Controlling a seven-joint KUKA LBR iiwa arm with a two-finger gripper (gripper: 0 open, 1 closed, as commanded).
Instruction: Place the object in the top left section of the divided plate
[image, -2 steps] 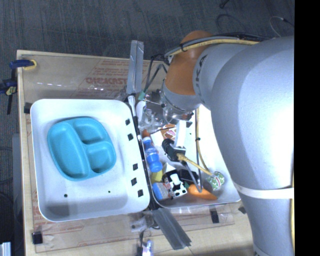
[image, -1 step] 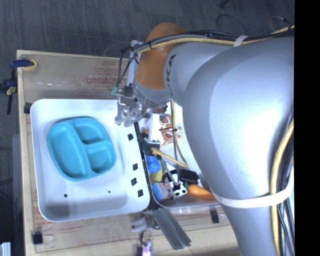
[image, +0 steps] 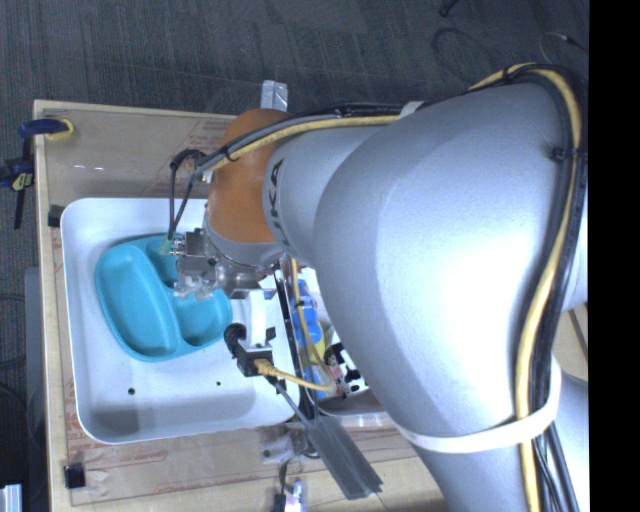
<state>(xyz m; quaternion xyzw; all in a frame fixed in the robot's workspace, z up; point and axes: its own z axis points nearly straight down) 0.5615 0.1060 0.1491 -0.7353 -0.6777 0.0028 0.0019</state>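
My own grey arm (image: 440, 260) is covering most of the view, from about 12 o'clock round to 6 o'clock, and it is hiding the second bin almost fully. Only some blue and yellow pieces (image: 313, 335) are showing under the arm, near the centre, and I cannot tell what they are. A blue clamp (image: 40, 128) is sitting on the bench corner at 10 o'clock.

The white bin (image: 90, 400) at 9 o'clock is holding the blue divided plate (image: 140, 300), which is lying in the upper half of the bin. I can see one big section toward 9 o'clock and smaller sections beside my wrist. I cannot make out the object of the task anywhere.

My orange band (image: 240, 190) is bending down toward the plate, and my gripper (image: 192, 282) is hanging over the plate's edge at its 3 o'clock side. Whether my jaws are wide or narrow, I cannot tell. Black cables (image: 180, 195) are looping beside the wrist.
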